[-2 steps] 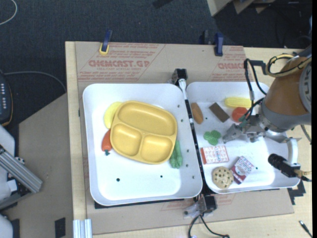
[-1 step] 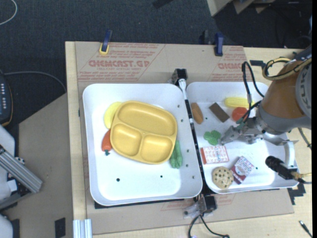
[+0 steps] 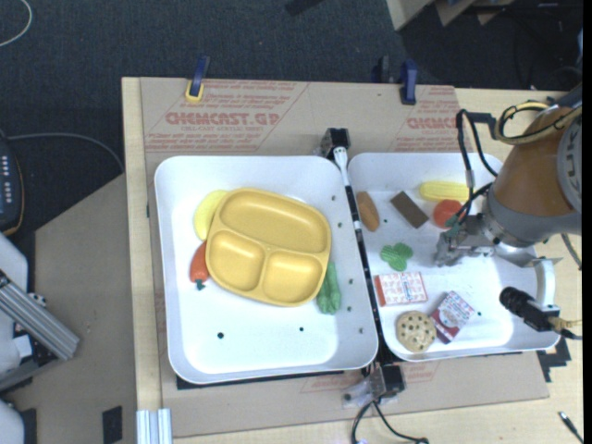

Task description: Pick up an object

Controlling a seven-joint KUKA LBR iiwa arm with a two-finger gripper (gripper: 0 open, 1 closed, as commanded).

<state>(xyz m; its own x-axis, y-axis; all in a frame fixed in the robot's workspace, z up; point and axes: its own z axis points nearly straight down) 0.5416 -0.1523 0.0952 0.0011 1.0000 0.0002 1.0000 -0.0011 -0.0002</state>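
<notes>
My gripper (image 3: 451, 248) hangs low over the middle of the right bin (image 3: 481, 345). It sits just below a red tomato (image 3: 446, 212) and to the right of a green broccoli piece (image 3: 398, 255). Nothing is visibly held in it. Also in this bin are a yellow corn cob (image 3: 444, 191), a brown block (image 3: 408, 208), a brown sausage (image 3: 368, 211), a red-and-white card (image 3: 400, 289), a cookie (image 3: 415, 331) and a red-and-white packet (image 3: 453, 311).
The left bin (image 3: 185, 331) holds a yellow divided plate (image 3: 268, 246). A yellow piece (image 3: 207, 213) and a red-orange vegetable (image 3: 199, 265) lie at the plate's left, a green leafy piece (image 3: 329, 291) at its right. The arm (image 3: 541, 188) covers the right bin's right side.
</notes>
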